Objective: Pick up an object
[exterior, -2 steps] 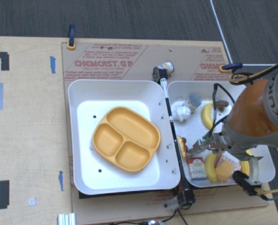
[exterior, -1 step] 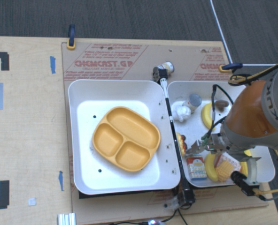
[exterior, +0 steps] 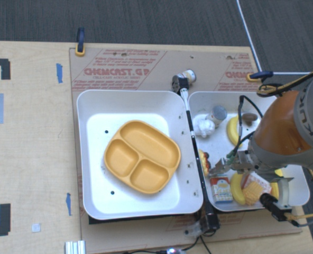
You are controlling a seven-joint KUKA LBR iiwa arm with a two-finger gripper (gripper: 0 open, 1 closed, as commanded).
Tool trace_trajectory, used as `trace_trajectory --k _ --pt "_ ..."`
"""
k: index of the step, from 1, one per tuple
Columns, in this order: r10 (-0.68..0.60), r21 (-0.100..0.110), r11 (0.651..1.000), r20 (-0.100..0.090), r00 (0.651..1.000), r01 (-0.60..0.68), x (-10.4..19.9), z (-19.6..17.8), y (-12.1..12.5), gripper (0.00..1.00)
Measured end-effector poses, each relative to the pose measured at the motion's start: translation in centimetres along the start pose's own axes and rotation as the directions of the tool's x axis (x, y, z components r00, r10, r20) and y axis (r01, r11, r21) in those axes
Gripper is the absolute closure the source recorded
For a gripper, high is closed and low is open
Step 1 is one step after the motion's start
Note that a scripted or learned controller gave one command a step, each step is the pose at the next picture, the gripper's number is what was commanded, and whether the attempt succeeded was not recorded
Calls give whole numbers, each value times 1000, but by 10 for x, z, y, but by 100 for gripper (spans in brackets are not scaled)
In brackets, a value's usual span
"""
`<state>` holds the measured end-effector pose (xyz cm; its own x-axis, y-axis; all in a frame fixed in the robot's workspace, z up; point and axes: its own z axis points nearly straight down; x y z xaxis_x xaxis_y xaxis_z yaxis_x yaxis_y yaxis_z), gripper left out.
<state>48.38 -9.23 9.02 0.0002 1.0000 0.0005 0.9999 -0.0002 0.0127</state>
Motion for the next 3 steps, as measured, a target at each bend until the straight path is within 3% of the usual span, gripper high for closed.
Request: trace_trajectory --k 1,2,3 --pt "1 -9 1000 6 1000 -1 -1 -11 2 100" --pt "-2 11 1000 0 1000 2 40 -95 -2 100" --pt "0 11 1000 2 1000 0 1 -94 -3 100"
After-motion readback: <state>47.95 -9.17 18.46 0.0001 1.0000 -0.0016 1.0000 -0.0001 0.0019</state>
